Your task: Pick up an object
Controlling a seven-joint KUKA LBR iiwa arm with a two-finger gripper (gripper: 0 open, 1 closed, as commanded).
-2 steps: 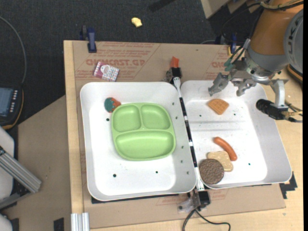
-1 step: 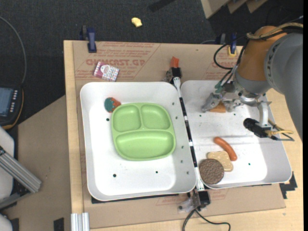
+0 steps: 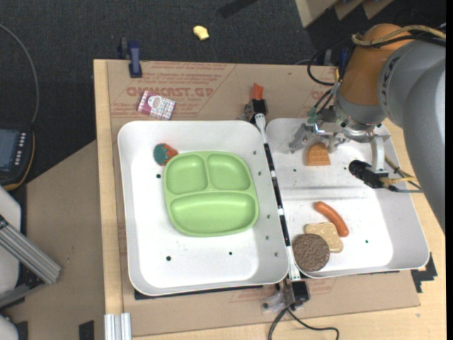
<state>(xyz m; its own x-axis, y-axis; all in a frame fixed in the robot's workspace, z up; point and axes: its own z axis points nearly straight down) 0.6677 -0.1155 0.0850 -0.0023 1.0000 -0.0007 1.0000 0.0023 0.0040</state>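
Note:
In the right bin [image 3: 396, 225], near its back wall, lies an orange-tan wedge [image 3: 318, 156]. My gripper [image 3: 316, 140] hangs right over the wedge's far end, open, with one finger on each side of it and nothing held between them. Closer to the front of that bin lie a red sausage [image 3: 331, 218], a tan flat piece [image 3: 327, 234] and a round brown patty [image 3: 311, 252], all touching or close together. In the left bin [image 3: 141, 246] a green divided plate [image 3: 209, 193] sits in the middle, with a small red-and-green thing [image 3: 165, 153] beside its back left corner.
The ridge between the two bins [image 3: 274, 190] runs just left of the wedge. On the bench behind the left bin lies a pink packet [image 3: 156, 105]. A blue clamp [image 3: 132, 57] stands at the bench's back left edge.

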